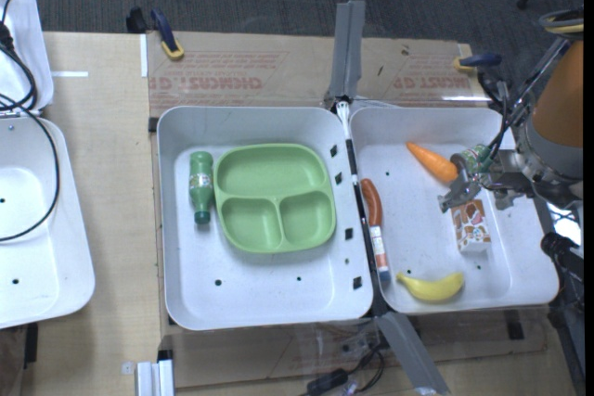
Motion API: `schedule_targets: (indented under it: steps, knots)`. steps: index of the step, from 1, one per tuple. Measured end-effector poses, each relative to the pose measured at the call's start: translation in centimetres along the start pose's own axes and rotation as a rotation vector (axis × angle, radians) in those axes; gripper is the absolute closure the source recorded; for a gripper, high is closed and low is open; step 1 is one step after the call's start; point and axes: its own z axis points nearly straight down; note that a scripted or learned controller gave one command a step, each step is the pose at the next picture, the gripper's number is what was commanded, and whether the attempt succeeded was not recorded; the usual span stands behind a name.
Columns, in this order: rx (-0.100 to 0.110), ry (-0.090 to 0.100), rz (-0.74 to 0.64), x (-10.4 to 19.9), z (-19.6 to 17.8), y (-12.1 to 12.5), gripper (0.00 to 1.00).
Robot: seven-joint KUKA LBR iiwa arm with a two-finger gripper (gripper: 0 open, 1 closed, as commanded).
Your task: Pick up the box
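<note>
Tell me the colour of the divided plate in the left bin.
Light green, seen in the camera view: the divided plate lies beside a green bottle.

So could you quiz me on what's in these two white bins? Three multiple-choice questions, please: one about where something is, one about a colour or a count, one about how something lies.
1. Where is the green bottle?
A. In the left bin, beside the green tray
B. In the right bin, beside the banana
C. On the bench outside the bins

2. What colour is the divided tray?
A. Red
B. Green
C. Blue

3. How is the box placed?
A. Lying on the right bin's floor
B. Standing on the green tray
C. Lifted high above the bench

Answers: 1 A, it lies left of the tray in the left bin. 2 B, it is light green. 3 A, it rests in the right bin below the gripper.
</note>
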Motion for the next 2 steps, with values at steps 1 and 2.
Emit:
schedule_targets:
  steps: [1, 2]
  knots:
    - [0.000, 0.000, 0.122, 5.8, 4.4, -0.4, 0.00]
    - [-0.003, 0.000, 0.126, 0.5, 13.4, -1.9, 0.00]
